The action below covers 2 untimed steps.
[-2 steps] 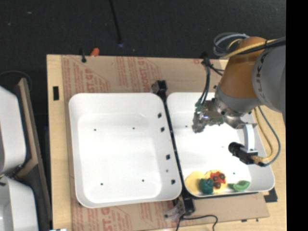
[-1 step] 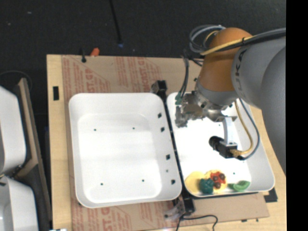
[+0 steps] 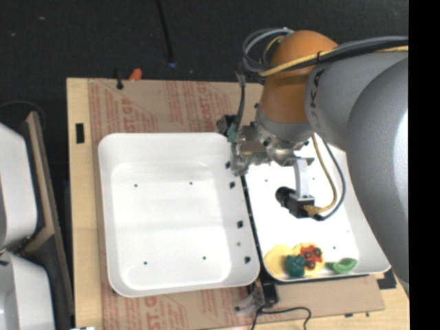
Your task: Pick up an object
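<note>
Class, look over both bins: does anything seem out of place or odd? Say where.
Nothing looks spilled or damaged. Oddly, the small colourful objects all crowd against the right bin's near rim, while the gripper hangs at its far left corner, away from them.

Arm (image 3: 357,108) (orange-banded) reaches in, jaws pointing down.
</note>
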Each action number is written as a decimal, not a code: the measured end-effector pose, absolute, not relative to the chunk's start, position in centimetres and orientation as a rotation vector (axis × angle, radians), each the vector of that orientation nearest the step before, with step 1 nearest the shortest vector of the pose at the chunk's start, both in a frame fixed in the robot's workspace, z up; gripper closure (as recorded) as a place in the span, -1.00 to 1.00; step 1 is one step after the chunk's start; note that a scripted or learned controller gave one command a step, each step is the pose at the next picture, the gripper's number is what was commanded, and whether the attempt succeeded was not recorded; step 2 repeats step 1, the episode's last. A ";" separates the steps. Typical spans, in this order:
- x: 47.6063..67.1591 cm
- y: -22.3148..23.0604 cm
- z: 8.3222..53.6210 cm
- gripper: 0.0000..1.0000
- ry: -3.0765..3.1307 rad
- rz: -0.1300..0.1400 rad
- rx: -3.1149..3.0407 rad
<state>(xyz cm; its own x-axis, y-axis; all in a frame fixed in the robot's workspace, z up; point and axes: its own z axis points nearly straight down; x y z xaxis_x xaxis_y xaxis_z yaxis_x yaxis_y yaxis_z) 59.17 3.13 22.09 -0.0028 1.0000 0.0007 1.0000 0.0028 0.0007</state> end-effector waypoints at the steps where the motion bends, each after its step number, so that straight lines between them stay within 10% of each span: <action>1: 59.8 8.4 22.1 1.00 -2.225 -0.002 -2.217; 2: 59.8 8.4 22.1 1.00 -2.225 -0.002 -2.217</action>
